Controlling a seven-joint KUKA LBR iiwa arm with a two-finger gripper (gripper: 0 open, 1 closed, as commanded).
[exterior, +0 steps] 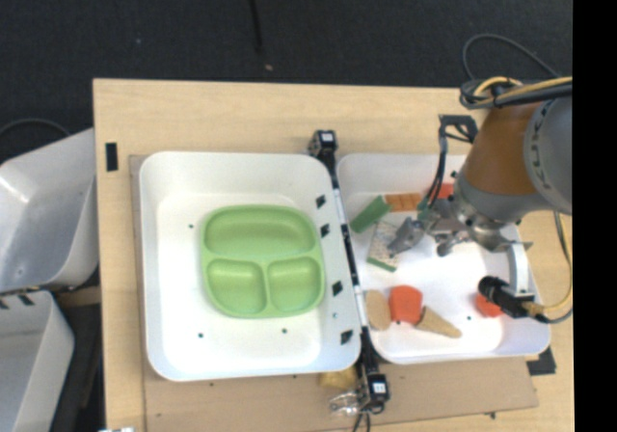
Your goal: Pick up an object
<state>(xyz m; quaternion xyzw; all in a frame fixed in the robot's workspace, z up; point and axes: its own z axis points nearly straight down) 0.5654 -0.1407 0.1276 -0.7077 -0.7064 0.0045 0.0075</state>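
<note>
My gripper [407, 237] hangs low over the middle of the right bin [482, 348], pointing left. Just left of it lie a dark green block [368, 215] and a smaller green piece [382, 263], with something pale and see-through between them. An orange strip [405, 201] lies behind the gripper near the bin's far wall. Toward the front of the bin sit a red-orange cup-like piece [406, 305], a tan cone [440, 326] and a tan lump [376, 310]. Nothing can be seen between the gripper's tips.
The left bin [174, 343] holds a light green divided plate [261, 259]. A small red thing [488, 306] lies at the right bin's right side. The arm's orange band [496, 155] rises over the bin's far right corner. A white tub [43, 218] stands left of the bench.
</note>
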